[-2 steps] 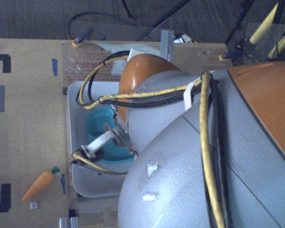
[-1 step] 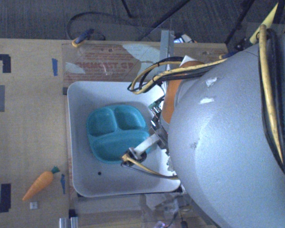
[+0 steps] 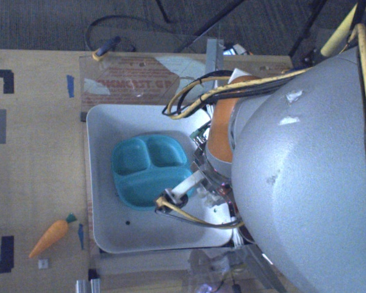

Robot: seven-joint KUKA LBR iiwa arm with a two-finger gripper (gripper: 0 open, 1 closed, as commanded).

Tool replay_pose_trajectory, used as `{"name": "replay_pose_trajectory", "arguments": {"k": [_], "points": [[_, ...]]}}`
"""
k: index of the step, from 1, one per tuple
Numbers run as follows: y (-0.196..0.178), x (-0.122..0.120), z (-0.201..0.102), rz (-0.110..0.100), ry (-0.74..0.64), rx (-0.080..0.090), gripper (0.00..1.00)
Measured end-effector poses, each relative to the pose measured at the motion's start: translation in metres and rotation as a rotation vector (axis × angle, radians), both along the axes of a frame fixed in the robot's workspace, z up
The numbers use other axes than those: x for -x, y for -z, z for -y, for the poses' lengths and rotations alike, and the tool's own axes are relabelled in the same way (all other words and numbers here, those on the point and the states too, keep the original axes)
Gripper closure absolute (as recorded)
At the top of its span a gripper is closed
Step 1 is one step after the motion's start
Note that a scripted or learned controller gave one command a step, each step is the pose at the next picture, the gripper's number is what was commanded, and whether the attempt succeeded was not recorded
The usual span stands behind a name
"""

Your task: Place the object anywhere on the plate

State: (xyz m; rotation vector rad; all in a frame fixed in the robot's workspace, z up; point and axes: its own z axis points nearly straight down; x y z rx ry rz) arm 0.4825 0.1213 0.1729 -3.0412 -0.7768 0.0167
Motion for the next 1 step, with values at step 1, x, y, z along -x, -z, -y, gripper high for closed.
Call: {"name": "replay_pose_trajectory", "arguments": {"k": [1], "points": [[-0.0001,0.0001,-0.0002,-0.001,0.0,-0.001,0.0]]}}
